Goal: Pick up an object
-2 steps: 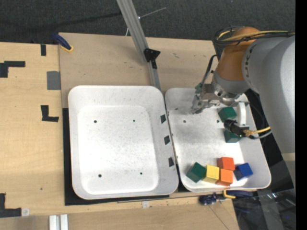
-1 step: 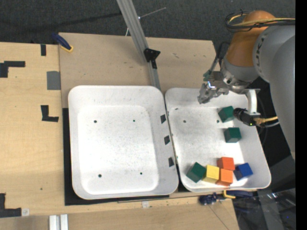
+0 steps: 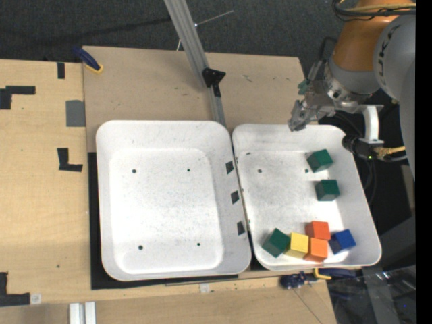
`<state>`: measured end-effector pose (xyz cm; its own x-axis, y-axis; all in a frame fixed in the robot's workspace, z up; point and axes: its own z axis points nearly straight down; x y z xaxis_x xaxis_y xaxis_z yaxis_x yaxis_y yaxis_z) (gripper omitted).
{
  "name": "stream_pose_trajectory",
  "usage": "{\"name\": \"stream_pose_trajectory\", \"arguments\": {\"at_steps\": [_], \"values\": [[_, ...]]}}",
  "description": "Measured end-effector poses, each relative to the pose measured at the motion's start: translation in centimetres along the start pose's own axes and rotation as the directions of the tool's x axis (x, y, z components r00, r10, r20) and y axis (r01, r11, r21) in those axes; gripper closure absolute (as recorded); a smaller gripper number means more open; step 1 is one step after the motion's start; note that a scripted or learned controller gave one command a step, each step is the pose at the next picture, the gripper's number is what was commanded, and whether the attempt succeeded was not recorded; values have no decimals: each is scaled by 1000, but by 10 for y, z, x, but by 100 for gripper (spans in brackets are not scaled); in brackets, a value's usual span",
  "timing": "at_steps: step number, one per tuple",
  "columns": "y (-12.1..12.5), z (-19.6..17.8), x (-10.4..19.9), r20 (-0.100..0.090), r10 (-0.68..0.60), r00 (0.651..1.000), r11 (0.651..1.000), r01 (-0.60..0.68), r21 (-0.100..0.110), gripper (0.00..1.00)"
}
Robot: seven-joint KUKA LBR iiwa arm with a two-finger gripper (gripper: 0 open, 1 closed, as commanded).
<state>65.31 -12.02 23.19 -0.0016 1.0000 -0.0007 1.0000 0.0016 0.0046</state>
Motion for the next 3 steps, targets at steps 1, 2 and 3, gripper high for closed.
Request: {"name": "stream_pose_trajectory", "arguments": {"at_steps": [1, 2, 3], "values": [[1, -27, 1, -1, 0, 1000, 1000, 0, 2, 100], [-5, -15, 45, -1, -3, 1000, 1000, 3, 7, 100], [-16, -13, 91, -2, -4, 1000, 1000, 4, 7, 100]]}}
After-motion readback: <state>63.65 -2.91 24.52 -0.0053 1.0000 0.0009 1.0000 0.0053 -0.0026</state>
